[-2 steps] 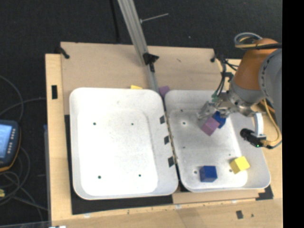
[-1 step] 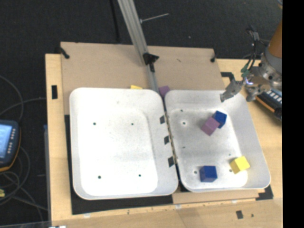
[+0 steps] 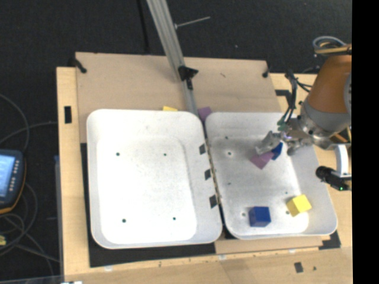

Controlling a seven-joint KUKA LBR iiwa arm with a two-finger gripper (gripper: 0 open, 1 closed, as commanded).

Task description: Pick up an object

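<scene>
Fingers [image 3: 271, 147] of the gripper sit low in the right bin [image 3: 237, 129], right of centre frame, at a purple block [image 3: 260, 160]; whether they grip it I cannot tell. Lifting remains undone.

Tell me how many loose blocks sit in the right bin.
3: a blue block near the front edge, a yellow block right of it, and a purple block farther back, just below the gripper. The arm may hide others.

Fixed overhead camera (slanted) facing both bins [image 3: 148, 120].
</scene>
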